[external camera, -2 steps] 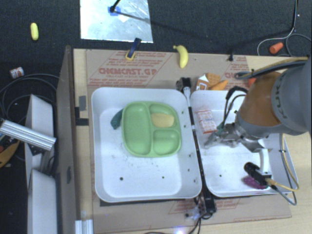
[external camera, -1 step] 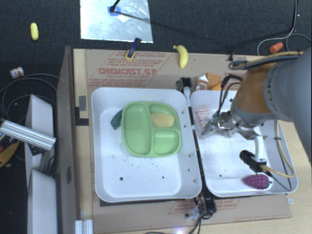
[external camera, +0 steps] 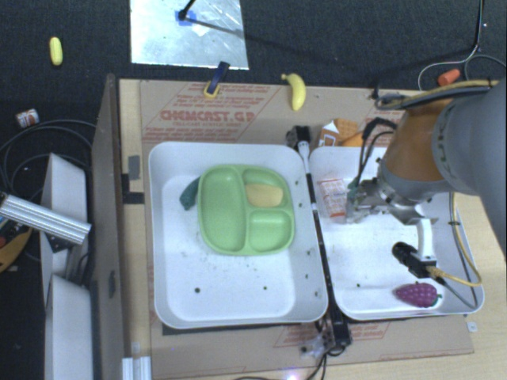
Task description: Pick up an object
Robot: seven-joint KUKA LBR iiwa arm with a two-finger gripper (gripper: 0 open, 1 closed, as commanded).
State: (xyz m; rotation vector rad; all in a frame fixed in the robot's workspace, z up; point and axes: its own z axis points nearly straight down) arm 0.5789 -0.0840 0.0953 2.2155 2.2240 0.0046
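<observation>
gripper [external camera: 358, 204] lowered into right bin [external camera: 372, 291], beside a small clear packet with red print [external camera: 333, 196] near the bin's left wall; finger state hidden under the wrist, cannot tell. probable step: closing in on the packet for a grasp. best done by centring over the packet, descending squarely, keeping clear of the bin wall, lifting slowly. packet: flat, crinkled, translucent, likely slippery and thin to pinch. alternative target: purple grape bunch [external camera: 417, 294] at the bin's near right corner, knobbly, rounded, well apart from the gripper. left bin [external camera: 182, 291] carrying a green divided plate [external camera: 242, 212] with a yellow piece [external camera: 265, 194] in one compartment and a dark green item [external camera: 189, 193] touching its left rim.
</observation>
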